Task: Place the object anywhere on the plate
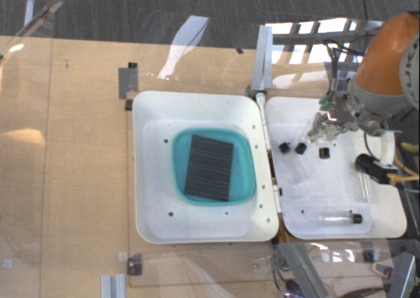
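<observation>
Dark ribbed rectangular block (209, 167) already lies flat on the teal square plate (181, 185) in the left white bin (151, 119).

Over the right white bin (394, 214), the grey arm's two-finger gripper (293, 148) hangs with its black tips apart and nothing between them. To do this step well, I judge it should lift straight up, well clear of the plate, so the block is not nudged.

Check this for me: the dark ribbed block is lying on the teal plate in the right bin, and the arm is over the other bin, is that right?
Not quite. The camera view shows the dark ribbed block lying on the teal plate in the left bin, not the right one. The arm is over the other bin, the right bin.
</observation>
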Action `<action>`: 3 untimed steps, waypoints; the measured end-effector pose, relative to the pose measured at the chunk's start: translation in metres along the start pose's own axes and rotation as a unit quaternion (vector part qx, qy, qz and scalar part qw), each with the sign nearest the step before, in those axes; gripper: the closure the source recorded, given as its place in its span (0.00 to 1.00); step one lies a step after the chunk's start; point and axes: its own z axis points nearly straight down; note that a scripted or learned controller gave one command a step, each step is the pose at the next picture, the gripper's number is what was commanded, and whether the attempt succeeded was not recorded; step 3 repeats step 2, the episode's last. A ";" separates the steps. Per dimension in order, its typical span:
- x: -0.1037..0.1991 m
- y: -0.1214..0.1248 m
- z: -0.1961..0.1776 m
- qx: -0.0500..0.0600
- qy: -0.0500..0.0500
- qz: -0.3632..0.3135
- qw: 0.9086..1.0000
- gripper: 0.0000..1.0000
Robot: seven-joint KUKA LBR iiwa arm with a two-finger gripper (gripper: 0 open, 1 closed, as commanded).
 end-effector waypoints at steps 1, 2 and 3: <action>0.115 -0.006 -0.024 0.000 0.001 0.002 1.000 1.00; 0.115 -0.006 -0.024 0.000 0.001 0.002 1.000 0.00; 0.115 -0.006 -0.024 0.000 0.001 0.002 1.000 0.00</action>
